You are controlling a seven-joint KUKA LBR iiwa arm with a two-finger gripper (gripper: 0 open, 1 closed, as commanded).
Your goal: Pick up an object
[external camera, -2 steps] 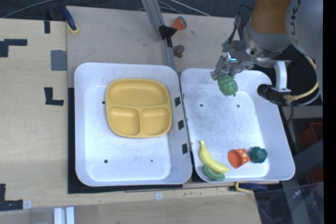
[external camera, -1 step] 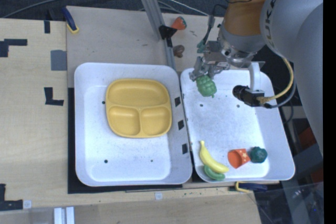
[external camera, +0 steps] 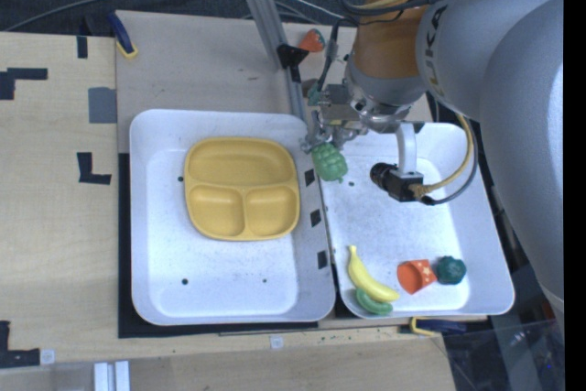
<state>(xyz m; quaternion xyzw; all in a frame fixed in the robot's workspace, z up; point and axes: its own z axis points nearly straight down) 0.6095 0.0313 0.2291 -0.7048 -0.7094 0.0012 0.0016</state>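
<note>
Currently, end effector [external camera: 325, 140] grips green object [external camera: 330, 165] above right bin [external camera: 476, 197].

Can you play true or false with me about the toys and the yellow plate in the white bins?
1. The yellow divided plastic plate lies in the left white bin. True.
2. The yellow toy banana lies on the plate. False: it lies in the right white bin, near its front edge.
3. A bumpy green toy sits right under the gripper. True.
4. The plate is round. False: it is a rounded rectangle with three compartments.
5. An orange toy and a dark green toy lie side by side in the right bin. True.
</note>
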